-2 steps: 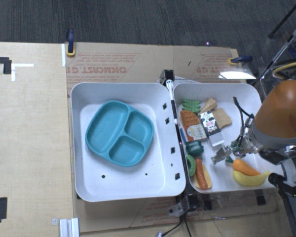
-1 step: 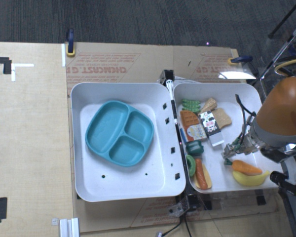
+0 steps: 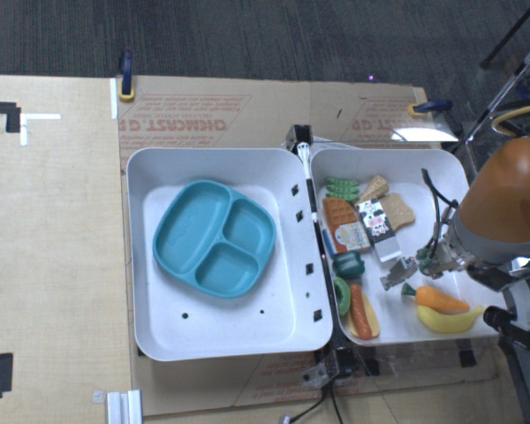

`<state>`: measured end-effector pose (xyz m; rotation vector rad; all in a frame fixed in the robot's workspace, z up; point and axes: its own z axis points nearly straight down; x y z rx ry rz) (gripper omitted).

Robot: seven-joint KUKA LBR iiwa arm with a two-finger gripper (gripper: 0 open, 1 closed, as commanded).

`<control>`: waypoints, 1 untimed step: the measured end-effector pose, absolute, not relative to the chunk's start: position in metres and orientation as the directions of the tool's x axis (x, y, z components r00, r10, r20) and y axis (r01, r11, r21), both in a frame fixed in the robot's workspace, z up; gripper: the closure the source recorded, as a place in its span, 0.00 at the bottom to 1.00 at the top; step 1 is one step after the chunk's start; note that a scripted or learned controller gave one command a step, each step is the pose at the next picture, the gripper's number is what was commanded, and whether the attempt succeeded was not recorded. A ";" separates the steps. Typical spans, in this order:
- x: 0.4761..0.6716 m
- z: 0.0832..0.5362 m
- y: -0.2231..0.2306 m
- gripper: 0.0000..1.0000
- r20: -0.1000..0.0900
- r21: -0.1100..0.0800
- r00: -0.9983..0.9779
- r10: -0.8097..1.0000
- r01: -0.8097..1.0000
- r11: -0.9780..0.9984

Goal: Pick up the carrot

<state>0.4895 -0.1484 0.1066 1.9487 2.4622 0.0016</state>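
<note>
Blue divided plate [image 3: 215,238], left bin [image 3: 150,325]

Both bins are white: the left bin [image 3: 146,263] and the right bin [image 3: 442,162]. The divided plate [image 3: 214,238] in the left bin is solid turquoise. In the right bin, the carrot [image 3: 442,299] near the front right corner is orange with a green tip; the banana [image 3: 448,320] touching it is yellow. The carton [image 3: 374,219] is black-and-white patterned. The arm's band [image 3: 511,193] is orange.
</note>
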 end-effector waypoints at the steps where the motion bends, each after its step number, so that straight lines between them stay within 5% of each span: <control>1: 0.478 0.092 -0.173 0.00 0.002 -0.001 -0.479 0.878 0.878 0.479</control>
